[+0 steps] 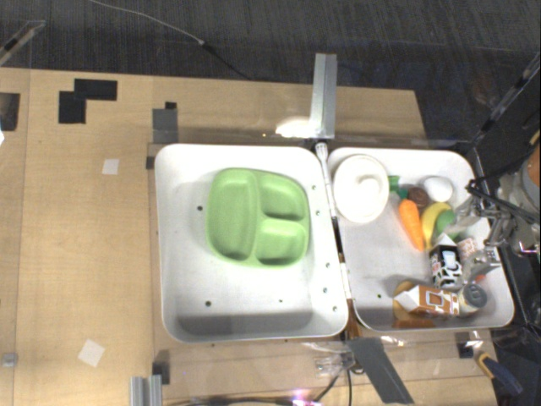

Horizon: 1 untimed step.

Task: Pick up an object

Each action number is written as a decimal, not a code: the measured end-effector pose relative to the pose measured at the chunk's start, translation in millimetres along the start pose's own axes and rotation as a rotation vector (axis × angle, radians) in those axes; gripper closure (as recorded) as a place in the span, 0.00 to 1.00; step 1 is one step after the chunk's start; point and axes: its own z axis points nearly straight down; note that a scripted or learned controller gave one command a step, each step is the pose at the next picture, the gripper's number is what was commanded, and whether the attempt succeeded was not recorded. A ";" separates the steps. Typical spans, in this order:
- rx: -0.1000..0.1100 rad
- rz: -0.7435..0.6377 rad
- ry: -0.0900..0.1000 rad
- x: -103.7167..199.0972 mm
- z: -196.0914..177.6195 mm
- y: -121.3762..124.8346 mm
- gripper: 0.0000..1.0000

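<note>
Approach step: the gripper (489, 242) hangs at the right bin's (372, 307) right edge, its grasp indiscernible; next, descend onto the carrot (411, 223).

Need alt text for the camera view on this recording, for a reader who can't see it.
Overhead view of two white bins side by side: the left bin holds a green divided plate; the right bin holds a white bowl, a carrot, a banana and small packages. The gripper sits at the right bin's right edge.

Tray (256, 216) in L bin (182, 311) — plate (362, 189) in R bin (372, 307)
</note>
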 end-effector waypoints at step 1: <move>-0.002 -0.004 0.004 -19.0 104.7 -1.1 0.00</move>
